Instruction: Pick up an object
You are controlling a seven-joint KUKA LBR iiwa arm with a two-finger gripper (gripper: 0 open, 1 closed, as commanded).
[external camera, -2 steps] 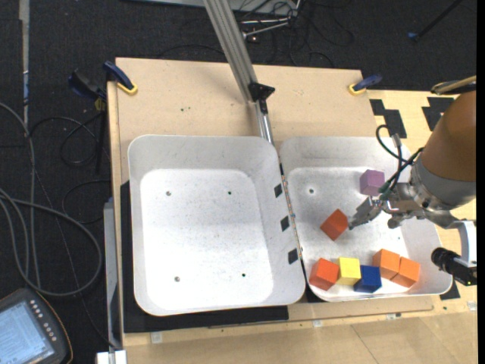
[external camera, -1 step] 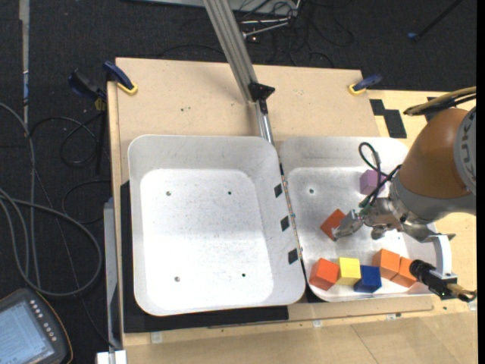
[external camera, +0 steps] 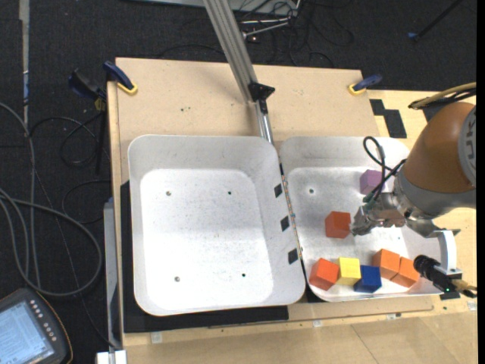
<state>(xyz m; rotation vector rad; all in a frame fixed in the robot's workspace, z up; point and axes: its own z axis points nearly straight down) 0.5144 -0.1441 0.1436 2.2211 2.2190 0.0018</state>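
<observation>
**Ana:** The claw [external camera: 362, 223] sits low in the right bin [external camera: 318, 161], just beside a red-orange block [external camera: 338, 224]. Whether it is wide or narrow, the slanted view cannot tell; the wrist hides it, and nothing visibly sits in its grip.

**Ben:** That block is a plain cube, matte, sharp-edged, lying flat on the bin floor near the middle, to the claw's left in the picture.

**Ana:** Behind the claw a pale purple block [external camera: 370, 180] shows, partly masked by a black cable [external camera: 377, 156] looping off the arm.

**Ben:** Along the near wall runs a row: an orange block [external camera: 325, 272], a yellow cube [external camera: 349, 268], a blue cube [external camera: 369, 279] touching it, then two more orange blocks [external camera: 397, 267] packed together.

**Ana:** Both bins are white, speckled, shallow, with rounded corners. The left bin [external camera: 204, 226] shows four small dots on its floor.

**Ben:** They rest on a tan board [external camera: 189, 97] held by blue-and-yellow clamps [external camera: 120, 77]. No writing reads on any block.
</observation>
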